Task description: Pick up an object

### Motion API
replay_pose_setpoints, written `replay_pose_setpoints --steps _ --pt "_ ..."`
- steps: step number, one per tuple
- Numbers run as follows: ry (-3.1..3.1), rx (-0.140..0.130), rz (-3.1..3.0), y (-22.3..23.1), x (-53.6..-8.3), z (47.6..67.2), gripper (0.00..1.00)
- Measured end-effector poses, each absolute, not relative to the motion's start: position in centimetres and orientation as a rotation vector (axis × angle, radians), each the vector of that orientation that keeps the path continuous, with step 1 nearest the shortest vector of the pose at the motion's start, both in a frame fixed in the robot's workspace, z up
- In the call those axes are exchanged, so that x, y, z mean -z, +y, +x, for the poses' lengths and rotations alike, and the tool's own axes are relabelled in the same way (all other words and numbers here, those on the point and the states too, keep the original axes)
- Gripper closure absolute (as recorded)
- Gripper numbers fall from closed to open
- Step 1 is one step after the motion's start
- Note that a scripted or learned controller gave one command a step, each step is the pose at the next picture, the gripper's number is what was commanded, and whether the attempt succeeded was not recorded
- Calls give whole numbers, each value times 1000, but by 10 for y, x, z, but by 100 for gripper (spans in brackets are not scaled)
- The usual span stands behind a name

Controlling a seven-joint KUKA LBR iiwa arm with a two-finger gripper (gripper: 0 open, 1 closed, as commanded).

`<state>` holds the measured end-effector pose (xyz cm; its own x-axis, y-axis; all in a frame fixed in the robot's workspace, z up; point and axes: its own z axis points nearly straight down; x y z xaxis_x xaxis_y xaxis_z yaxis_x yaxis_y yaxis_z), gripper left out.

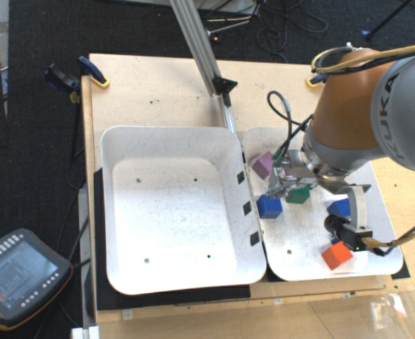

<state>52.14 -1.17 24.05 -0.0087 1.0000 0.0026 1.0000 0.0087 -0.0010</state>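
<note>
White bins sit side by side on my bench; left bin (123, 154) shows bare floor with dark specks; right bin (292, 263) holds the blocks; grey arm (366, 111) with its orange band comes in from the right and hangs over the right bin. Gripper (286, 183) is low in that bin's upper left part, just beside the green block (299, 195), which pokes out at its lower right; I can't tell whether it touches or has hold of the block, the wrist hides too much; how wide the claw stands I cannot tell. Blue block (269, 207) lies just below-left of the gripper, near the wall between bins; purple block (262, 164) sits above-left, tilted, close to that wall. Second blue block (339, 207) is right of the green one, partly behind the arm's hardware; orange block (337, 255) rests near the bin's lower right corner, well apart from the gripper. Black cable (281, 111) loops above the wrist.
</note>
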Motion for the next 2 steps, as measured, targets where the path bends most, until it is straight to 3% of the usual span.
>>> replay_pose_setpoints --steps 2 --pt "-2229 0 -2211 87 -244 495 100"
